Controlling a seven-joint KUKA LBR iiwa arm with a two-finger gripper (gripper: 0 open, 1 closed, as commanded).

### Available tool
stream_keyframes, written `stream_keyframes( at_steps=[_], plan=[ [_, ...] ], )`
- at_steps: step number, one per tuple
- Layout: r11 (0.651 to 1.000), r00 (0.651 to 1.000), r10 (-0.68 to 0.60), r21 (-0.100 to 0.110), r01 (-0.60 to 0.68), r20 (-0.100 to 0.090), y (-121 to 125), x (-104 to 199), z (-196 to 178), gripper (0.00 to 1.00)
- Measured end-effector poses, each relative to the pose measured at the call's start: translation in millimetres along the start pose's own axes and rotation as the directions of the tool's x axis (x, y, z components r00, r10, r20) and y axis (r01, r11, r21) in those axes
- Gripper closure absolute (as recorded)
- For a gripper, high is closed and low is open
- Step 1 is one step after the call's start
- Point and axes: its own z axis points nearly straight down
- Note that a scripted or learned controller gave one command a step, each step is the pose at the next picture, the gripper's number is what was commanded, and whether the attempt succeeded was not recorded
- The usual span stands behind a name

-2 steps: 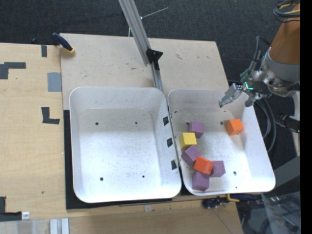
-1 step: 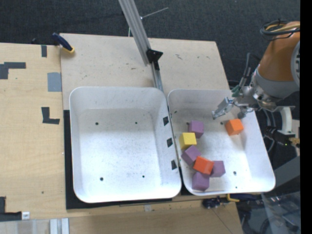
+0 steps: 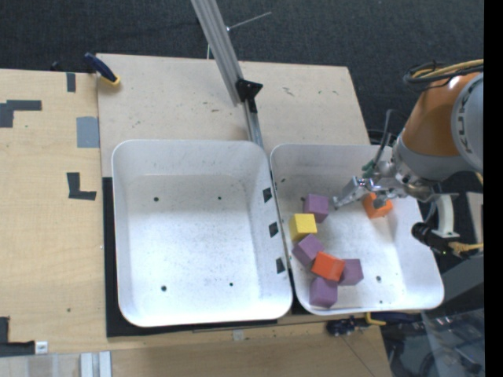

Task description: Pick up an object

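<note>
Pick looks roughly midway: the hand sits over the right bin with a small orange block tucked just beneath it, but I cannot tell whether the hand is open or closed, nor whether the block is actually gripped, so a confirmed lift remains to be done. The block is compact and near-cubic, no clear long axis, apparently turned slightly off the bin's edges. A cluster of purple, yellow and orange blocks lies nearby, toward the bin's left side.
</note>
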Motion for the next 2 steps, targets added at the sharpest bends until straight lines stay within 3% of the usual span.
stream_keyframes(
  at_steps=[1,2],
  plan=[
    [1.0,1.0,-0.001,-0.008,0.001,0.001,1.0,0.3,38.5,0.0],
    [1.0,1.0,-0.002,-0.005,0.002,-0.001,0.5,1.1,30.5,1.0]
  ],
)
